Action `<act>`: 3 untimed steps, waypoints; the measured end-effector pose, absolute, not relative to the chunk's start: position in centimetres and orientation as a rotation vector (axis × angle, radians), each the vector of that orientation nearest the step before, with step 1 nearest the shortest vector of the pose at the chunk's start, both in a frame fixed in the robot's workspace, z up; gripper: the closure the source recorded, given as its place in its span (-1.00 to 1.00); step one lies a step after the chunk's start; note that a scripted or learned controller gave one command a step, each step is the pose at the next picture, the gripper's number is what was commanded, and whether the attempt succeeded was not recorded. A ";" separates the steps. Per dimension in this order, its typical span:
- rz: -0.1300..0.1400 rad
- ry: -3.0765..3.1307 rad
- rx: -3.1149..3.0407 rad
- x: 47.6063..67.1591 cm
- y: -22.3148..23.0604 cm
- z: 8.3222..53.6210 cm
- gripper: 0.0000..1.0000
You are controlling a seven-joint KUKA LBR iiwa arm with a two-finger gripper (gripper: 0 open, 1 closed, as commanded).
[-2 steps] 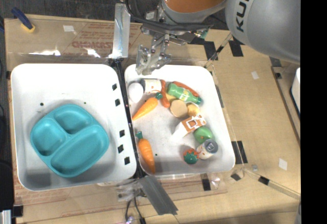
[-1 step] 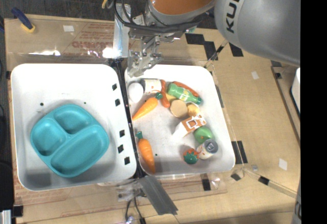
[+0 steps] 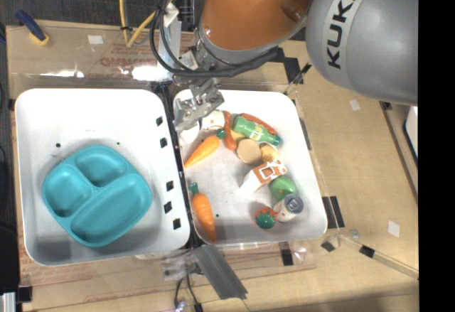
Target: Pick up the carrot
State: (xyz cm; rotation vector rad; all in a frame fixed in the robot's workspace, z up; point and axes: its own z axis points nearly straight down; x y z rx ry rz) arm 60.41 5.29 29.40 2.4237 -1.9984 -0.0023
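Orange, plastic-looking: two carrot-shaped items lie in the right bin [image 3: 302, 154]. The upper carrot [image 3: 202, 150] rests at a slant near the bin's left wall, tip pointing down-left. The lower carrot [image 3: 203, 214] lies near the front-left corner, green top up, tip toward the front rim.

Arm: grey KUKA arm [image 3: 362, 19] with orange band, reaching in from the right over the back of the right bin.

Pincer [image 3: 193, 110]: metal, low over the bin's back-left corner, just above and beside the upper carrot. Nothing is seen between its fingers; whether they stand wide or narrow cannot be told from this angle.

Other contents, right bin: green bottle [image 3: 254, 128] with orange cap; round tan piece [image 3: 248, 151]; white carton with orange print [image 3: 264, 173]; green can [image 3: 286, 196]; small red-and-green piece [image 3: 265, 217].

Left bin [image 3: 43, 111]: one teal divided plate [image 3: 96, 193], three compartments, nothing on it.

Table [image 3: 362, 183]: tan surface, tape marks, yellow and black cables at the back.

Progress, judged: approach is made, grasp is not. Both carrots rest on the bin floor, neither lifted. The upper carrot appears the likelier target, being nearest the pincer. Left to do: settle over it, close, lift clear.
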 end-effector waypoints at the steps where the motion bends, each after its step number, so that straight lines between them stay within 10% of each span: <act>1: -0.005 -1.601 2.702 59.4 9.6 27.5 1.00; 3: 0.008 -1.087 2.949 65.3 4.2 33.6 1.00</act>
